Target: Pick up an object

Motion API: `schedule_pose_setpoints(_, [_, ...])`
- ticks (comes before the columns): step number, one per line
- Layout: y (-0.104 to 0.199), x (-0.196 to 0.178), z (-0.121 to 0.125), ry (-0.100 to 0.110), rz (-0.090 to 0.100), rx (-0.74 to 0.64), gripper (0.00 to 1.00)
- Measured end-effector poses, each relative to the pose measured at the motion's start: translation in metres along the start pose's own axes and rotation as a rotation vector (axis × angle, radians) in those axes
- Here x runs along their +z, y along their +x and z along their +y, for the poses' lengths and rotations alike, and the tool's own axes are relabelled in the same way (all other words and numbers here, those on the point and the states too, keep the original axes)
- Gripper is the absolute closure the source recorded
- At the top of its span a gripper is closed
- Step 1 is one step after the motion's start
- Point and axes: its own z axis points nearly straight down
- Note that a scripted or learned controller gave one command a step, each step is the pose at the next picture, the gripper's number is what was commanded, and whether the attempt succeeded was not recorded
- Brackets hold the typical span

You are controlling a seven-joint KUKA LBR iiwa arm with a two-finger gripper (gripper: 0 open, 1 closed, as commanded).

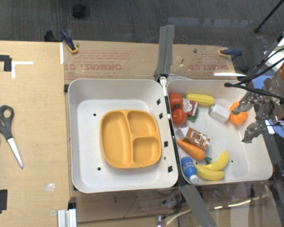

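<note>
The right bin holds several toy foods: an orange, a white block, a corn cob, two tomatoes, a brown carton, a carrot, a banana and a blue bottle. My gripper hangs over this bin's right side, open. Its upper finger lies against the orange's right side, and its lower finger points at bare bin floor. Nothing sits between them.
The left bin carries a yellow divided plate. Scissors lie on the wooden bench at the far left. Black cables trail from the arm over the right bin's far corner.
</note>
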Motion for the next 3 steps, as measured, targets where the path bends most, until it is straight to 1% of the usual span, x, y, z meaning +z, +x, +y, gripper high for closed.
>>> schedule_pose_setpoints(1, [-0.03,0.149,-0.039,0.001,-0.003,0.108,0.0])
schedule_pose_setpoints(2, [-0.115,0.148,-0.001,0.001,-0.005,0.208,0.0])
schedule_pose_setpoints(3, [-0.117,0.136,-0.001,0.003,-0.013,0.205,1.0])
